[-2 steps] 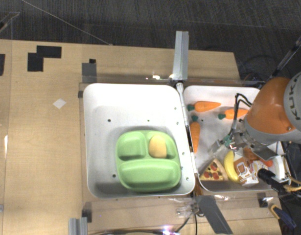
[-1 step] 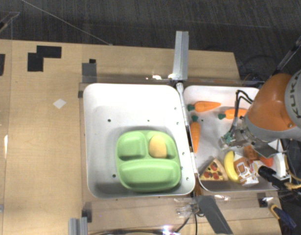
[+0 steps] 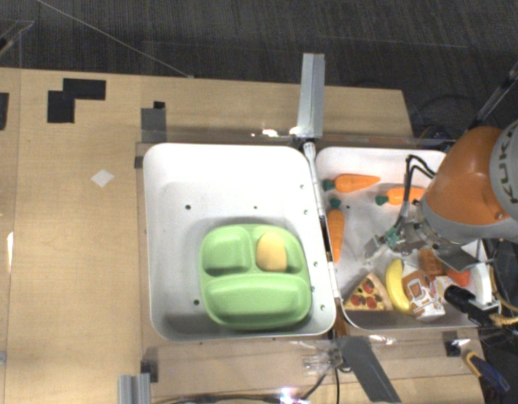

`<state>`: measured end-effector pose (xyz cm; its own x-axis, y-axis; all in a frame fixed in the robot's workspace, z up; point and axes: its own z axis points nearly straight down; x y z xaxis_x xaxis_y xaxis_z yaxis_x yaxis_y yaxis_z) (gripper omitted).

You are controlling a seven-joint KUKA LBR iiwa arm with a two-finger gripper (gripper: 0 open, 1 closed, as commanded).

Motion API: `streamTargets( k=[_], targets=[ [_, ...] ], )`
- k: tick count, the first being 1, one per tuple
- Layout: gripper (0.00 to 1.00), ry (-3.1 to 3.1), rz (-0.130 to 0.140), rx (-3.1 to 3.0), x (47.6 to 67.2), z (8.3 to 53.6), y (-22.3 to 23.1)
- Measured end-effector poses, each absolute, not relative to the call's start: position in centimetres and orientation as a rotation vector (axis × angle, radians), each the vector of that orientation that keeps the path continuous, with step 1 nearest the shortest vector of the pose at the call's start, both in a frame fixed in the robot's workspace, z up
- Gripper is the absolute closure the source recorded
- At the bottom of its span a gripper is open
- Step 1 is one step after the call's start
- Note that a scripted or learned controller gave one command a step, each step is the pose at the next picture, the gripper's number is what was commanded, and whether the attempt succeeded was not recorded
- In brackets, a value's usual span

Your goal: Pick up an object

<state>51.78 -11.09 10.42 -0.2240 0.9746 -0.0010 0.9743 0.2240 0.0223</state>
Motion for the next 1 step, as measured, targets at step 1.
streamTargets(
  k=[1],
  targets=[
    [0.0,2.493,0.025,1.872,49.59,9.35,-11.44]
  ],
)
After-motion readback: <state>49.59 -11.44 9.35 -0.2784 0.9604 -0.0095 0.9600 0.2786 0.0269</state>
